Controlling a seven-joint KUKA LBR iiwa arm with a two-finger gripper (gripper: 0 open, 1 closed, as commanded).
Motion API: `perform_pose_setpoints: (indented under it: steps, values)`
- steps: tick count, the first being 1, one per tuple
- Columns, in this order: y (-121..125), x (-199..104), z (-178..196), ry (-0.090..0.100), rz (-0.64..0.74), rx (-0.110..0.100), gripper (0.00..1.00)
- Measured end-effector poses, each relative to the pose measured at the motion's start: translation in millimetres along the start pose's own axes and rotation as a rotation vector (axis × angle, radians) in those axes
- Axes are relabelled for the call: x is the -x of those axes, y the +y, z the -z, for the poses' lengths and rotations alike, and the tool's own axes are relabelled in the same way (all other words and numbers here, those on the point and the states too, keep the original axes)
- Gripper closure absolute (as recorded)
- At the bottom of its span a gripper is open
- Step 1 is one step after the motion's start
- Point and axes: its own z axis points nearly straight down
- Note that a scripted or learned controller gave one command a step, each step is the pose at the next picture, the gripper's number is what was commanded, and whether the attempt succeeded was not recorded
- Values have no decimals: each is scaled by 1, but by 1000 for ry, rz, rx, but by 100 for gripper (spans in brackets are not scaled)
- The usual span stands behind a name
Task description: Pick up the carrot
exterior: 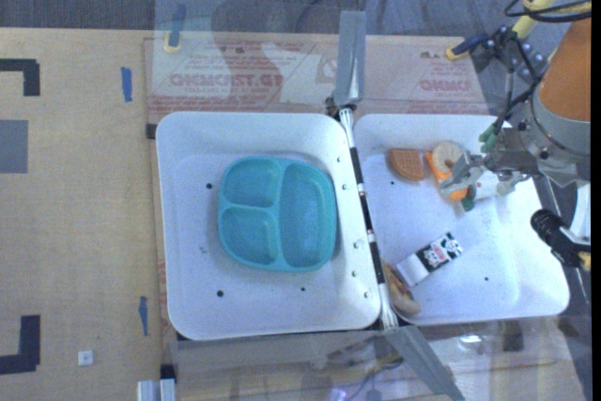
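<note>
Toward the far end of the right bin point(526, 291), the carrot point(439, 166) lies as a small orange piece, touching a pale round slice point(449, 152) behind it and just beside a brown cookie-like disc point(407, 164) on its left. A second speck of orange shows a little nearer, right under my hand point(467, 178). My hand hangs low over this cluster, its grey parts crossing the carrot's right end, and I cannot tell whether it is spread apart or closed, nor whether any orange sits within its grip. So I judge the task as at the grasp itself: the reach looks done, since I am down at the carrot, but a firm hold and the lift out of the bin are left to prove.

Nearer the front of the same bin lies a small black-and-white carton point(433, 257), patterned like a cow's hide; its print is too small for me to read. Some tan item point(404, 296) sits against the bin's front left wall. Across the divider, the left bin point(188, 296) holds a teal plate point(278, 213) with three compartments. Behind both bins a clear sheet over the bench point(75, 249) carries faint reddish lettering, mirrored or washed out, which I cannot make out. Blue tape marks point(127, 84) dot the wood.
</note>
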Motion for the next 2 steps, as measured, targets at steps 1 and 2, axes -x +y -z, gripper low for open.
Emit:
perform_pose_setpoints:
  steps: [1,2]
  values:
    - [111,11,-87,-1,-35,1,0]
    - [96,59,-182,-1,-66,6,0]
